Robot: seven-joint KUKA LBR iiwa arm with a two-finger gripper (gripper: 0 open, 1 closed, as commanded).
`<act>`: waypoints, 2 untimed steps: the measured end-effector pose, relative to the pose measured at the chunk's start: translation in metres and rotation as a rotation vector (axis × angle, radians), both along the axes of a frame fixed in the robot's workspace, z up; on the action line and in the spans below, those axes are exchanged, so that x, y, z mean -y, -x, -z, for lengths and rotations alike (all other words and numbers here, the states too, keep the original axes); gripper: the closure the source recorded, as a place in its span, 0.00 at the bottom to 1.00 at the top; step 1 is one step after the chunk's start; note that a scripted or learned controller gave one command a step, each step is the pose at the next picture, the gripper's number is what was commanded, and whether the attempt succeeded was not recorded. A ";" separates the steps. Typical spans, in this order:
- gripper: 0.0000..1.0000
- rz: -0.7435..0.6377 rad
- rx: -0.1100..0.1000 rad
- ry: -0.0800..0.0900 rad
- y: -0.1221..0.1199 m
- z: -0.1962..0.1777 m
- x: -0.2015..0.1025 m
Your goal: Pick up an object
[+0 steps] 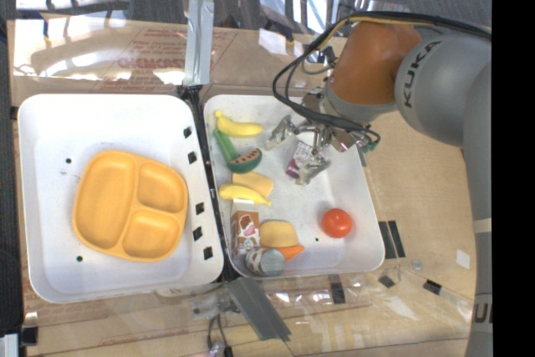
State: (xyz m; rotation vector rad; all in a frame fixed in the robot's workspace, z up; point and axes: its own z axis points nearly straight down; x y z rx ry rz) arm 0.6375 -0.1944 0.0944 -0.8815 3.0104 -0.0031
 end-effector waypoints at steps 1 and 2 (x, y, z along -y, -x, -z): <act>0.00 -0.198 0.000 0.001 0.026 -0.053 0.015; 0.00 -0.156 0.002 0.001 0.015 0.000 -0.018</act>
